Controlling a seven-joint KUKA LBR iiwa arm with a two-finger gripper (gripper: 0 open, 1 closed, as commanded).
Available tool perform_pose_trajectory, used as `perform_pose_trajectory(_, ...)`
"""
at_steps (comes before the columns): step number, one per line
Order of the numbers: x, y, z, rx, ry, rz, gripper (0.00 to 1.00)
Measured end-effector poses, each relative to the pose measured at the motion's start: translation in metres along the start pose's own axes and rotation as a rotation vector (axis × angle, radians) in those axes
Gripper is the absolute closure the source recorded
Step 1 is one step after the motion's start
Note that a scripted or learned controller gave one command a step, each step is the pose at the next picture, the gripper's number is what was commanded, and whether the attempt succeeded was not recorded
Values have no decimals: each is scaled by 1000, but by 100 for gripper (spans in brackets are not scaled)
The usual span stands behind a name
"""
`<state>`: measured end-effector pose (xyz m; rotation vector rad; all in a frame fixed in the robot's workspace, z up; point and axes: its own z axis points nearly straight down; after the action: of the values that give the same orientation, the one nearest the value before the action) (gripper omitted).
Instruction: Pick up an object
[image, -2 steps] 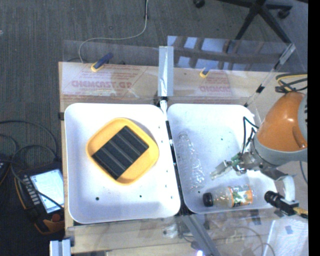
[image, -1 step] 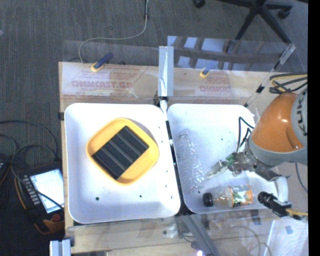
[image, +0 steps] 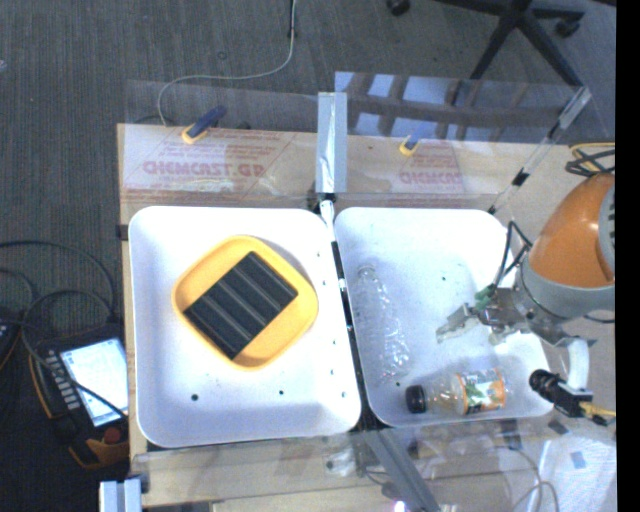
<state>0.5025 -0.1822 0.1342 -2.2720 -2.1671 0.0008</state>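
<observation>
Bottles lie in the right bin (image: 430, 225), so the arm (image: 575, 250) reaches in there. A small bottle (image: 460, 392) with a black cap rests on its side by the bin's front edge, near the front right corner of the bench (image: 140, 165). A clear bottle (image: 378, 315) lies flat along the bin's left wall. The tool (image: 470, 318) hangs over the bin's right part, above the small bottle. I cannot tell how wide it is. The left bin (image: 160, 400) holds a yellow dish (image: 246, 301).

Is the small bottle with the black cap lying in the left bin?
No, the small black-capped bottle lies on its side in the right white bin, near its front edge.
</observation>
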Motion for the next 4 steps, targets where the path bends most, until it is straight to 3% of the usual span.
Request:
perform_pose_trajectory(1, 16, -19, -59, -1, 0, -164, 0)
perform_pose_trajectory(2, -33, -16, 32, -1, 2, -70, 0)
perform_pose_trajectory(3, 75, -16, 42, -20, -6, -223, 0)
perform_pose_trajectory(4, 37, 8, 14, 1, -3, -3, 0)
